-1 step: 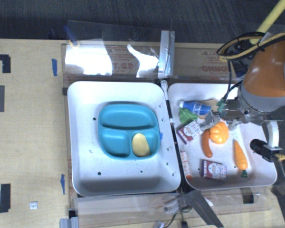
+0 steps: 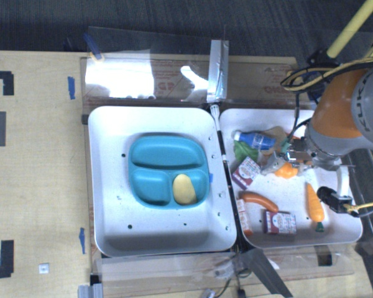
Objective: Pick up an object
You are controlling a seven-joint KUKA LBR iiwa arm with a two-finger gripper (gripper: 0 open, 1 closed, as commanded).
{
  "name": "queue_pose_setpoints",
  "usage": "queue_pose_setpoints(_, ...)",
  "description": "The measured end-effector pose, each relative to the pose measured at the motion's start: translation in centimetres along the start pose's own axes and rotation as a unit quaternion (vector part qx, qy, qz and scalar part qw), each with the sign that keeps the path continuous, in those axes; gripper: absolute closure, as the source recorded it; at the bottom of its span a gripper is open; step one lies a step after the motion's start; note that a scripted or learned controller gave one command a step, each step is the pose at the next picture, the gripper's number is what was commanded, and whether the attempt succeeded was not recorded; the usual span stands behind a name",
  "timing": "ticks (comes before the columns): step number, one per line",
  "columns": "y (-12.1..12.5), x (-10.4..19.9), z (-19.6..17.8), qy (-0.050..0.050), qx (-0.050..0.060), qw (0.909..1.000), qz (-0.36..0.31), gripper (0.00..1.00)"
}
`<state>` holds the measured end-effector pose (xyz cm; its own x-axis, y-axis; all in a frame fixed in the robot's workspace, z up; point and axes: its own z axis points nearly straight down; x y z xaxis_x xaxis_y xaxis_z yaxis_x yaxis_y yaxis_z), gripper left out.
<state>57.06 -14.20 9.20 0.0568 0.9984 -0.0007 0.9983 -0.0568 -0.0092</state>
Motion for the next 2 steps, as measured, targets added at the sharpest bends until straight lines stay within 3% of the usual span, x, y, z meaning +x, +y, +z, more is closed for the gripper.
queue_pose_setpoints(1,0.0,0.1,-0.9,0.001,0.001,1.0,0.0,1.0)
queue_pose_setpoints(2,0.0,7.4,-9.6,0.001,-0.005,0.9983,-0.058,1.0)
